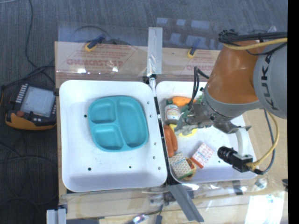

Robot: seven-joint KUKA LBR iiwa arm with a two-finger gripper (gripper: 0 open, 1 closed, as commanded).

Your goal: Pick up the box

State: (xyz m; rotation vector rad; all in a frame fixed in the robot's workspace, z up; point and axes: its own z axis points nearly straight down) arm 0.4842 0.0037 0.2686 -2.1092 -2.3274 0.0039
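Camera view shows the small red-and-white cardboard box [202,154] lying unlifted in the right white bin [233,171], near the gripper [186,120] hovering farther back, so the pick is not yet done.

The arm [243,78] runs off the frame's right edge, and its bulk hides much of the right bin [205,174] at centre right. The gripper [189,122] sits half under the wrist, so its finger spacing is unreadable. Print on the box [203,154] is too small to read.
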